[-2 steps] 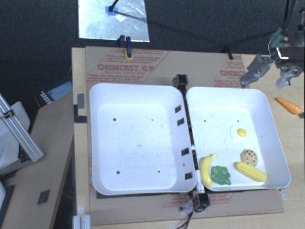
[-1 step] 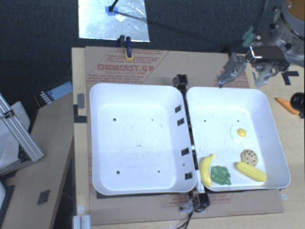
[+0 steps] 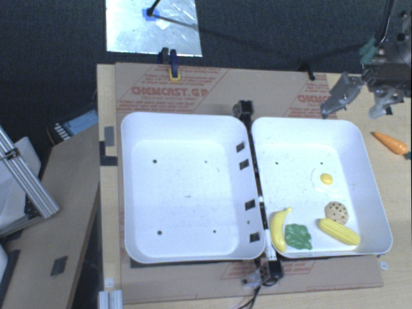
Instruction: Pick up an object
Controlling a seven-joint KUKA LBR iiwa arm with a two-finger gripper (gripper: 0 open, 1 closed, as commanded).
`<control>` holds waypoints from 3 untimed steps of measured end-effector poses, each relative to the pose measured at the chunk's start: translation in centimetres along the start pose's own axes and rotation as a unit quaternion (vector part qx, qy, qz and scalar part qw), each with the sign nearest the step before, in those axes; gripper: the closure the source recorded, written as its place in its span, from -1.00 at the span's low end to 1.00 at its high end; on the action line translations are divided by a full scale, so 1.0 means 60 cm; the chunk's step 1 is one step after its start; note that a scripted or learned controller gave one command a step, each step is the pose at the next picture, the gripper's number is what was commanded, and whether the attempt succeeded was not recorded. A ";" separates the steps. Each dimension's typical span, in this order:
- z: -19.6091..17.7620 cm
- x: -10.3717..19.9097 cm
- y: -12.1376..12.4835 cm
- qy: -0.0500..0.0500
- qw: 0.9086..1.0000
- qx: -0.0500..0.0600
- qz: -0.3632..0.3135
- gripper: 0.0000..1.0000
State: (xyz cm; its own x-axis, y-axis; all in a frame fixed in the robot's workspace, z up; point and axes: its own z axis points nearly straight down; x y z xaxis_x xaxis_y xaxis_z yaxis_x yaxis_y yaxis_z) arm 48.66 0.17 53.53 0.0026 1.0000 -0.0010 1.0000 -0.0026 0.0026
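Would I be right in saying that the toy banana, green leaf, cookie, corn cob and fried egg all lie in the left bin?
Not quite: the camera view shows the banana, green leaf, cookie, corn cob and fried egg all in the right bin, not the left.

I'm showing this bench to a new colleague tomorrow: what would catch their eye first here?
Probably the cluster of small toy foods in the near corner of the right white plastic bin: a yellow banana against a green leafy piece, a yellow corn cob, a round speckled cookie and a fried egg. Next, the grey metal gripper hanging above that bin's far right corner, open, and an orange carrot lying outside on the bench.
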 end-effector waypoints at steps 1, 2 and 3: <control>0.000 0.083 -0.001 0.001 1.000 0.000 -0.005 -1.00; 0.000 -0.003 0.000 0.000 1.000 0.000 0.000 -1.00; 0.000 0.014 0.000 0.001 1.000 0.000 -0.003 -1.00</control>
State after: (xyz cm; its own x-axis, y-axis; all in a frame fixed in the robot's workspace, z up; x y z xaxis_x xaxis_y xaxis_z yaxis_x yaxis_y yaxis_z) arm 48.67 0.99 53.51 -0.0038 1.0000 0.0001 1.0000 0.0038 0.0026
